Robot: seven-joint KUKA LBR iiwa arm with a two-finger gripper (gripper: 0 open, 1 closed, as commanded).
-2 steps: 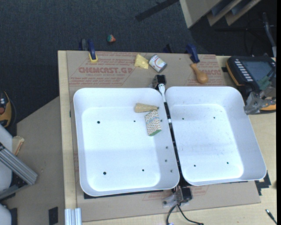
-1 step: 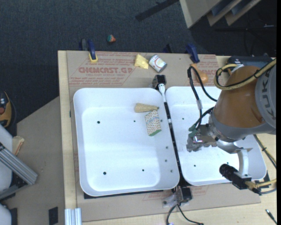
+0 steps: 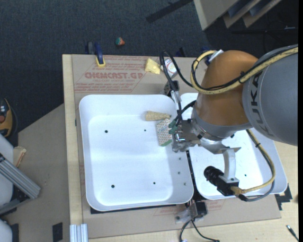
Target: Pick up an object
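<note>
A rough tan, log-shaped piece [image 3: 156,116] and a white dotted soft patch [image 3: 164,132] lie by the left white plastic bin's [image 3: 123,156] right wall. The grey-and-orange arm's [image 3: 227,99] jaws hang over that wall beside the patch; I cannot tell whether they are apart or together.

Dark blue-grey carpet floor [image 3: 47,28] fills the upper and left frame. A small orange-green scrap [image 3: 120,41] lies on it near top centre. The table [image 3: 73,142] has a pale wood top with a brown cardboard sheet [image 3: 113,73] bearing red print at its upper part. Aluminium rail [image 3: 19,177] at lower left. Beige furniture [image 3: 227,12] in the upper right corner. Even, diffuse light.
</note>
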